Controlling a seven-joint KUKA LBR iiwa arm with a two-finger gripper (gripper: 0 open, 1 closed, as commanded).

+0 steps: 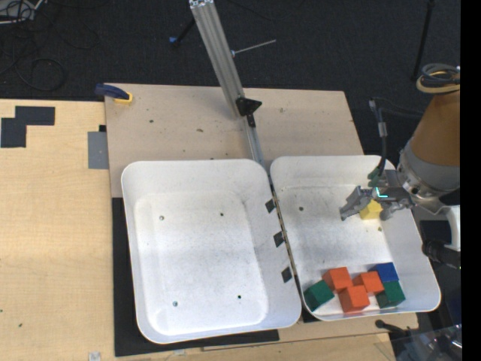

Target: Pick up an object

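Over the right bin (316, 179), the gripper (366, 204) grasps a yellow block (370, 210) between its fingers. Orange, green and blue blocks (357, 286) cluster at that bin's near edge, well apart. No legible writing.

My one camera sits fixed above the bench (225, 119), looking down at a slant toward twelve o'clock, far enough to take in both bins (143, 201) whole.
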